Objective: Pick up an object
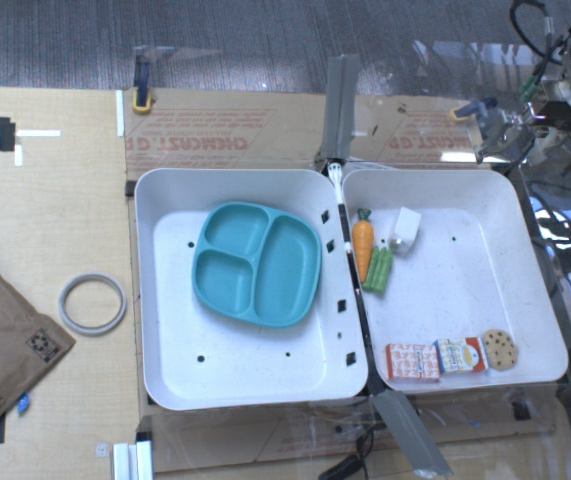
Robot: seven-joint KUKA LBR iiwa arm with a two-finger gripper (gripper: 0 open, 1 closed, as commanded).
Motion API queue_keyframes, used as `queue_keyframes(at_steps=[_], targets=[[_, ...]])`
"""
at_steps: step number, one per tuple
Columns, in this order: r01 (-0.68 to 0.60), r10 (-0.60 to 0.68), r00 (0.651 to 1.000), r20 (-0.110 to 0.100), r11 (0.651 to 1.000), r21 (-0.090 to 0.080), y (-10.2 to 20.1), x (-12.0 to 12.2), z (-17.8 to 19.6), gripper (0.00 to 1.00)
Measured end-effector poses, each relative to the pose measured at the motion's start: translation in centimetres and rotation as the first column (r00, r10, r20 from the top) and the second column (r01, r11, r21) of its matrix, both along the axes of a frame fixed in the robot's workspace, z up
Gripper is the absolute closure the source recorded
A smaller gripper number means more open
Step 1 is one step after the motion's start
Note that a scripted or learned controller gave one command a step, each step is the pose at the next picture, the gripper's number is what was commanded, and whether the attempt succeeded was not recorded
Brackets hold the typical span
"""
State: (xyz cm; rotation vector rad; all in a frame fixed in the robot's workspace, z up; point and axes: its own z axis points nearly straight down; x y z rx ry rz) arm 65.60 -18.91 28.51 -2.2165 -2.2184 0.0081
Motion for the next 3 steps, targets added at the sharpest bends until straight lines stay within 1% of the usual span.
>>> queue_keyframes(at_steps=[1,2,3], targets=[[-0.258,0.258,0.966,0.003,0.966,-0.001,-1.9,0.5,10.4,0.0],[-0.425,0.425,0.905,0.009,0.905,-0.002,0.3,0.4,-2.8,0.0],[-0.486,0.486,0.874,0.008,0.874,-0.001,7.9,-0.5,-14.2,0.0]])
